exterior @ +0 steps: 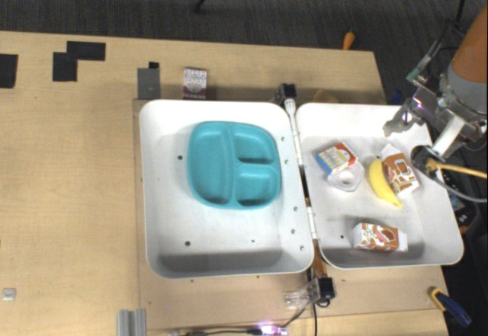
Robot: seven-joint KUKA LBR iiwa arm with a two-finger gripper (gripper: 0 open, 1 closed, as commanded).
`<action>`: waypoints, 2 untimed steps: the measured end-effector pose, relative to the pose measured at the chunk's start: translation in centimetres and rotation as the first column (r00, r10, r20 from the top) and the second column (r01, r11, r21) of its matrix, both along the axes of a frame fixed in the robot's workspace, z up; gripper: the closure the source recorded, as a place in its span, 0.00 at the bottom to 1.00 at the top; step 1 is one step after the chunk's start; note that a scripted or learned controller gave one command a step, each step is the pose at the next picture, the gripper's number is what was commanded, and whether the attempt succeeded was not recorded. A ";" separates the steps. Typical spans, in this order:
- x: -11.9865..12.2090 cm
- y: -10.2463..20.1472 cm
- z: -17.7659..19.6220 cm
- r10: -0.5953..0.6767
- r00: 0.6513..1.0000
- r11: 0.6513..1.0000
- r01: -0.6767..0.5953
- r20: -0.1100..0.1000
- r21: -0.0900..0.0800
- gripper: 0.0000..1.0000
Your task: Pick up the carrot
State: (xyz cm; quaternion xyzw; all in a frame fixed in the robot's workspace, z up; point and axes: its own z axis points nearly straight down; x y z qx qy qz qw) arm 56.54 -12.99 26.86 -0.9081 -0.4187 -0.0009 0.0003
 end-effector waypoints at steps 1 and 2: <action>-2.8 -0.1 -0.9 -0.439 0.898 0.898 0.439 -0.004 0.000 0.00; -6.5 1.6 -2.6 -0.605 0.796 0.796 0.605 -0.006 0.001 0.00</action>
